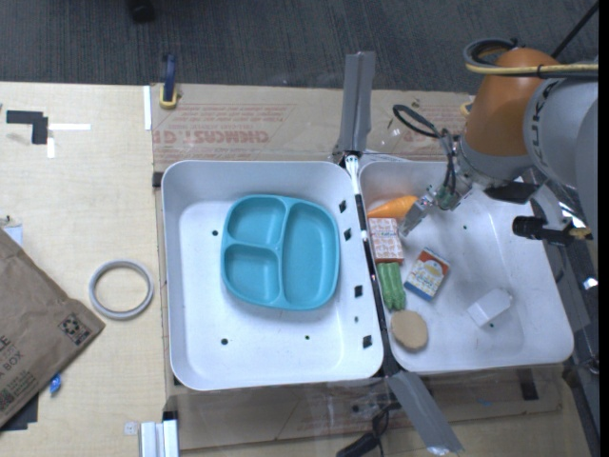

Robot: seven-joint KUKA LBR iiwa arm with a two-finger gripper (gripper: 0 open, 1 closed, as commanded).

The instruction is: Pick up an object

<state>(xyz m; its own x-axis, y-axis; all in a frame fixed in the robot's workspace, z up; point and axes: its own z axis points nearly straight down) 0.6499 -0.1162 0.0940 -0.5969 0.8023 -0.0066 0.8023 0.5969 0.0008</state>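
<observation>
End effector [416, 219] low in right bin [533, 350], tips beside orange carrot [395, 204]; grip state can't tell. You: centre over carrot, clear of red packet [384, 239], descend straight, then clamp.

Grey arm entering from three o'clock, orange band [502, 103] at two o'clock above the wrist, wrist angled down toward eight o'clock, gripper [416, 219] low, slender fingers pointing to eight o'clock
</observation>
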